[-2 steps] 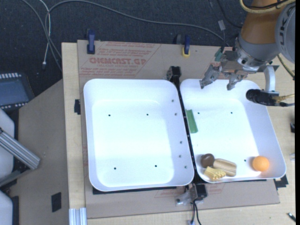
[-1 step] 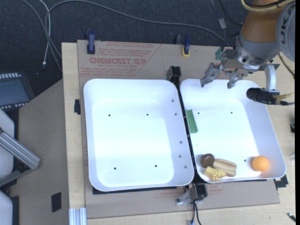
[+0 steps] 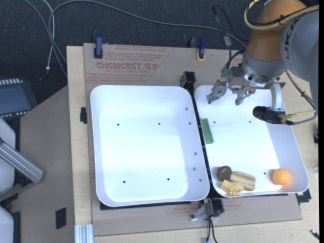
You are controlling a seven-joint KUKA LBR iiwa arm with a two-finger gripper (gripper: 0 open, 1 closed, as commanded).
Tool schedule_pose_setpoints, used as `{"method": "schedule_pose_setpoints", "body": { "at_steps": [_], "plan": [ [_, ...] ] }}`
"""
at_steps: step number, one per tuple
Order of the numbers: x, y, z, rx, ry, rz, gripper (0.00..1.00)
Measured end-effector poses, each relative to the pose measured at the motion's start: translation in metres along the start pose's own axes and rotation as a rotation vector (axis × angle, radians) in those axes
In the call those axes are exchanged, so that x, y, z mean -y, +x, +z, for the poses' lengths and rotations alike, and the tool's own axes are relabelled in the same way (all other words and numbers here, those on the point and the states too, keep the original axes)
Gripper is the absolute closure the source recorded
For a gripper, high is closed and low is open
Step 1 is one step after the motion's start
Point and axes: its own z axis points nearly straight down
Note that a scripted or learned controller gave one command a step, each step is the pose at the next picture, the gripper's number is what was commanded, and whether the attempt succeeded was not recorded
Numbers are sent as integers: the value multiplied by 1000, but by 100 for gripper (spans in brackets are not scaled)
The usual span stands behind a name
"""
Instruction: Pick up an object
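Orange ball (image 3: 281,176), small and round, lies far from the spread, unladen pincer (image 3: 229,96).

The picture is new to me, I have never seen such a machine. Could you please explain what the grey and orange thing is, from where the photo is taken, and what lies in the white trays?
The grey and orange thing is a robot arm. It reaches in from the right side of the picture. At its end is a gripper, a small claw with two fingers, here spread open with nothing between them. It hangs above the far end of the right bin.

The photo comes from one fixed camera above the bench, looking down at a slant on two shallow white bins, the left bin and the right one.

In the right bin lie a green block against the left wall, and at the near end a brown round piece, a tan cylinder, a yellow ridged piece and an orange ball.
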Motion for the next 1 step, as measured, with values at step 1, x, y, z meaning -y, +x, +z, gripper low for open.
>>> {"method": "schedule_pose_setpoints", "body": {
  "at_steps": [1],
  "plan": [
    [2,-10,49,0,0,1,0]
  ]
}}
